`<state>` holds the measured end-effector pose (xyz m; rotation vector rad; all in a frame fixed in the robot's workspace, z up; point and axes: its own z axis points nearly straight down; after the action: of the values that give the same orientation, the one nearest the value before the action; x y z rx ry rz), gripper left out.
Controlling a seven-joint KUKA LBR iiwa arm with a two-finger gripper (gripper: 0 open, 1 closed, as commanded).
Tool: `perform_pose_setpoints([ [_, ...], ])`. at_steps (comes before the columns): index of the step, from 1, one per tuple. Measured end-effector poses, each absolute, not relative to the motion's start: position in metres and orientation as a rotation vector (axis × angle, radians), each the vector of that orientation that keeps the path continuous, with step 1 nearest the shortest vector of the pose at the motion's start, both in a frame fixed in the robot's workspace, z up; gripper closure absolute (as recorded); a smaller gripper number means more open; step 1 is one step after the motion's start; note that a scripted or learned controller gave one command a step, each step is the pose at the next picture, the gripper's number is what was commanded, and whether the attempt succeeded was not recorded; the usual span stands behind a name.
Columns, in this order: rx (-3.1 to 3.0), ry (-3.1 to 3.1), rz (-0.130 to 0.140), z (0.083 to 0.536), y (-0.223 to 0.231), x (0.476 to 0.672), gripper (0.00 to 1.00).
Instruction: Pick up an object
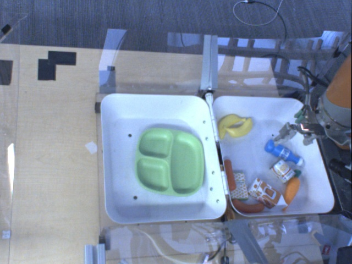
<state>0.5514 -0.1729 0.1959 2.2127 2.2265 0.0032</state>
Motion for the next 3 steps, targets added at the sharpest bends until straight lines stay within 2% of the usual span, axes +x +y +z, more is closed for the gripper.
perform_pose_setpoints([
  [1,2.15,2.288,0.003,0.171,-0.158,0.555,0.0],
  [2,2.15,2.288,0.003,0.171,-0.158,0.554,0.0],
  [3,2.216,2.221,0.005,0.095,-0.197,0.563,0.0],
])
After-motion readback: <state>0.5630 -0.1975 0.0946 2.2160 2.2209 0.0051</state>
